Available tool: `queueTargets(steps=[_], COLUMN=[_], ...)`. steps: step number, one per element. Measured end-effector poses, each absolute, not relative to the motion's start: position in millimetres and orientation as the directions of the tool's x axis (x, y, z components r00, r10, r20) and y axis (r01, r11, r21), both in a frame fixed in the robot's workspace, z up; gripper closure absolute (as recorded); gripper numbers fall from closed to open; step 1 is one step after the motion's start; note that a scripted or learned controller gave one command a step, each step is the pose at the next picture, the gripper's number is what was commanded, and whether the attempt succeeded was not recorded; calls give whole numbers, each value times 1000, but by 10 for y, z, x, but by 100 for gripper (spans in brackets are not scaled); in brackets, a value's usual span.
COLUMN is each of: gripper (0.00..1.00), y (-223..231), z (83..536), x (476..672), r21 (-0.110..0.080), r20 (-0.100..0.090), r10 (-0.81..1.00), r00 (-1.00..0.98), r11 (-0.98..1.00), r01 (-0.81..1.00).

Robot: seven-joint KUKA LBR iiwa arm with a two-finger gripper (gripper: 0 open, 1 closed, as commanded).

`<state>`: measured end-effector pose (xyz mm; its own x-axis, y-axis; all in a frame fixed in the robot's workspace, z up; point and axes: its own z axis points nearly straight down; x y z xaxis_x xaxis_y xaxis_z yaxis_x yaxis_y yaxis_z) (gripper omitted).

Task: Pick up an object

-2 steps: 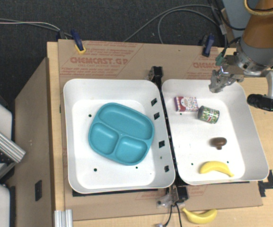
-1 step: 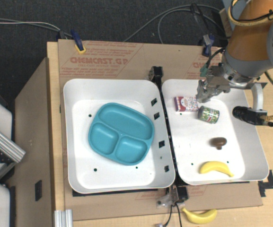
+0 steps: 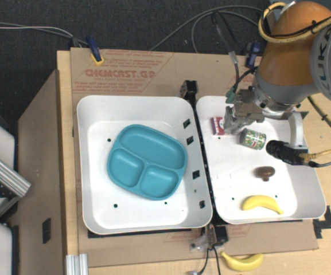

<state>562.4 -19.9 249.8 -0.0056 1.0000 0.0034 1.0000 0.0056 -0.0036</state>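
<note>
In the right bin (image 3: 303, 205) lie a yellow banana (image 3: 261, 204) near the front, a small brown object (image 3: 264, 172) in the middle, a green can (image 3: 252, 138) on its side farther back, and a small red and white packet (image 3: 217, 125) at the bin's left wall. My gripper (image 3: 232, 121) hangs low over the back left of this bin, between the packet and the can, just left of the can. The arm's orange band (image 3: 291, 36) rises above it.
The left bin (image 3: 90, 153) holds a teal divided plate (image 3: 147, 161). Black clips (image 3: 195, 153) run along the seam between the bins. A second banana (image 3: 242, 260) lies on the cardboard in front of the right bin. Cables trail behind and to the right.
</note>
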Motion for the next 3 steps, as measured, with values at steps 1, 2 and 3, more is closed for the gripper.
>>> queueTargets(steps=[1, 2, 3], gripper=[100, 100, 0], y=[389, 824, 794], z=[2436, 2212, 2223], x=[5393, 5183, 5190], r21=[-5, -6, -4], r20=[3, 2, 1], r10=[1000, 1000, 1000], r00=[-7, -5, 0], r11=[7, 5, 0], r01=[1000, 1000, 1000])
